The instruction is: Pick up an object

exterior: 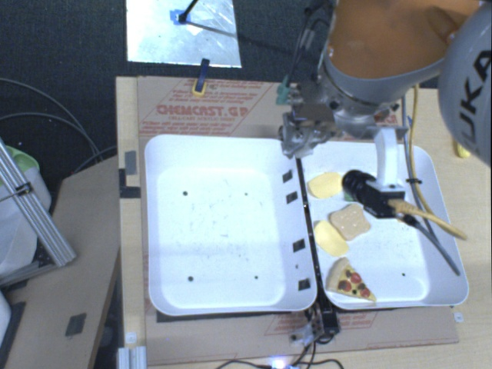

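The right bin (430, 283) holds a few toy foods along its left side: a pale yellow piece (324, 184) near the top, a tan toast slice (350, 221), a yellow round slice (331, 239) partly under the toast, and a pizza slice (350, 280) near the front. My gripper (296, 146) hangs over the far end of the divider between the two bins, up and to the left of the pale yellow piece. Nothing shows between its fingers, and their spread is hidden by the wrist.
The left bin (215, 229) lies beside the right one on a cardboard sheet (207, 108). A metal plate (183, 20) lies beyond the bins. Grey aluminium bars (31, 206) stand at the left edge.
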{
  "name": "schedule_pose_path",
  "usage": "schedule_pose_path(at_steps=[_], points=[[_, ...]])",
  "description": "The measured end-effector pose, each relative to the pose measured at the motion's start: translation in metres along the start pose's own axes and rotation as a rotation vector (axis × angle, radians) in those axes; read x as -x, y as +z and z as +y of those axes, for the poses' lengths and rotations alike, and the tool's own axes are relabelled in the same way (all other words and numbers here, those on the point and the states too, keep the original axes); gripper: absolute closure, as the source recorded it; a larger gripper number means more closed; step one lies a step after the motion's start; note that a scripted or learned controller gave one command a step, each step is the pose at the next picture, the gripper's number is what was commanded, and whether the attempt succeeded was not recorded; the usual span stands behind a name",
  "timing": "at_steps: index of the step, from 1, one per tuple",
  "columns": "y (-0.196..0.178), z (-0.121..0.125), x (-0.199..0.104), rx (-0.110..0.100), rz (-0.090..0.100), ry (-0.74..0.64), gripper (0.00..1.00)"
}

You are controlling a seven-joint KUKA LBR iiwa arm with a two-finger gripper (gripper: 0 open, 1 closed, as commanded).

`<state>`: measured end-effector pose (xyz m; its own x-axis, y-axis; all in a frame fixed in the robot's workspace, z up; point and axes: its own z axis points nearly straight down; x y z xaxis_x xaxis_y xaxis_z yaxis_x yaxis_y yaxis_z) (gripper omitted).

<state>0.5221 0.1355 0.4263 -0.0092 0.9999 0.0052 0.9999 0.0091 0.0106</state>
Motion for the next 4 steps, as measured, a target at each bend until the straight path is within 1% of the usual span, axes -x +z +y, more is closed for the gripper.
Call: schedule_pose_path(at_steps=[1, 2, 3, 4], points=[[-0.006, 0.001, 0.003, -0.004, -0.003, 0.002, 1.00], [0.142, 0.019, -0.029, -0.021, -0.008, 0.005, 1.00], [0.066, -0.013, -0.014, -0.004, -0.002, 0.005, 1.00], [-0.068, 0.024, 0.000, 0.009, -0.001, 0.006, 1.00]])
